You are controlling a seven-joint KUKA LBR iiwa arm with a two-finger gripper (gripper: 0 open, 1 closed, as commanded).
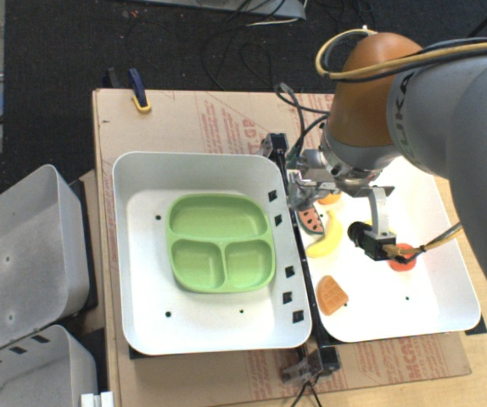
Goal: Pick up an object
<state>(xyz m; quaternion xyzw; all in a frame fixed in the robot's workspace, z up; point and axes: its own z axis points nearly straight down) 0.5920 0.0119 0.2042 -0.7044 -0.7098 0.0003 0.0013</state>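
My gripper (313, 203) hangs low over the far left corner of the right bin (434, 303), its fingers hidden under the wrist. Just below it lie a watermelon slice (313, 221) and a yellow banana (327, 240). A small orange piece (331, 199) peeks out beside the gripper. An orange bread-like piece (332, 295) rests near the bin's front left. A red tomato-like piece (403, 258) sits toward the bin's middle.
A green divided plate (221, 242) lies in the left bin (142, 312). Grey plastic containers (14, 253) stand left of the bench. A yellow-handled clamp (141, 98) grips the board's far edge.
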